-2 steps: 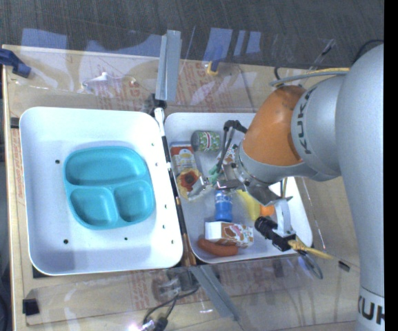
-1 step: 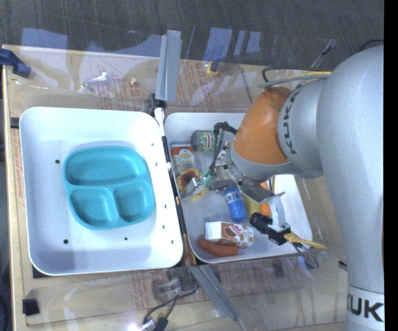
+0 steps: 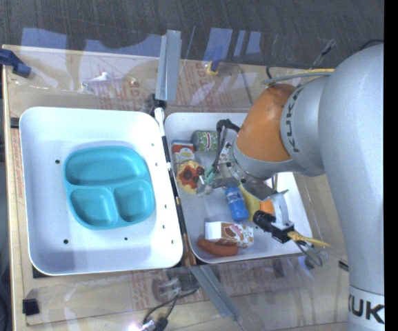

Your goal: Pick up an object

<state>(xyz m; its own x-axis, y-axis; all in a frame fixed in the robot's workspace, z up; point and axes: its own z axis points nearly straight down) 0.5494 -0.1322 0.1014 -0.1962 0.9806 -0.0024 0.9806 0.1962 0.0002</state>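
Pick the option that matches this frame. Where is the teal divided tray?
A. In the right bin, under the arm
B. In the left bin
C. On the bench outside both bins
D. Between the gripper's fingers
B: the tray lies flat in the left bin, while the arm reaches over the right bin with its small items.

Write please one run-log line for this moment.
arm: over right bin | gripper: low among items near red packet | grasp: unconfirmed | left bin: teal tray
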